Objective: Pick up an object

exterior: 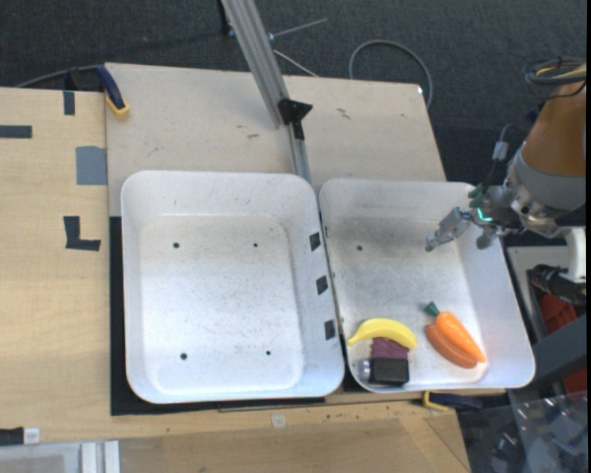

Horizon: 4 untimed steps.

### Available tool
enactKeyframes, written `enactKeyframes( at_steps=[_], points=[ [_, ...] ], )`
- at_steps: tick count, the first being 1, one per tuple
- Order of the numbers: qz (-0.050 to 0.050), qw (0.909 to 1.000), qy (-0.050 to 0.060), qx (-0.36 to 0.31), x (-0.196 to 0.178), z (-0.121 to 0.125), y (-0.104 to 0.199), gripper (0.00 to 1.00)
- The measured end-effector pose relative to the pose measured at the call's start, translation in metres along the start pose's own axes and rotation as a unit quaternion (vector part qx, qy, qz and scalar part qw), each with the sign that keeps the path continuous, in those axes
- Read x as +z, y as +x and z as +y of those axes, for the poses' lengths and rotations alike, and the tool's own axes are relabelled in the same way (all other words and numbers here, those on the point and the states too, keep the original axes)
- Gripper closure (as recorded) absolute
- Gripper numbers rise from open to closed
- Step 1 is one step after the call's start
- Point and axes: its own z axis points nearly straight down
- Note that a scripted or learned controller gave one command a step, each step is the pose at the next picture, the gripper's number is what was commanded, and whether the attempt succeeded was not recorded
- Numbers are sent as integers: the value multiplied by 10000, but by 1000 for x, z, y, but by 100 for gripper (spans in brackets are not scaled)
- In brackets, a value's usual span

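Three things lie in the front corner of the right bin [394,197]. A yellow banana [383,332] curves over a dark maroon and black block [387,365]. To their right lies an orange carrot [454,340] with a green top. My gripper [462,236] hovers over the bin's right side, well behind the carrot. It is open with nothing between its fingers. One finger [440,236] points down and left toward the bin floor.
The left bin [217,284] sits beside the right one, their rims touching. A slanted metal pole [261,52] rises behind the bins. A cable loop [389,62] lies on the bench at the back.
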Motion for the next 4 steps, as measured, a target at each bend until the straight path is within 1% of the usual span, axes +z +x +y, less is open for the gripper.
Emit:
enactKeyframes(
  at_steps=[1, 2, 3, 4],
  points=[
    [-7, 10000, -24, -8, -3, 1, 0, 0],
    [-3, 10000, 7, -5, 61, 3, 2, 0],
    [-16, 10000, -21, -6, 103, 3, 3, 0],
    [-13, 10000, -23, -14, 91, 3, 3, 100]
  ],
)
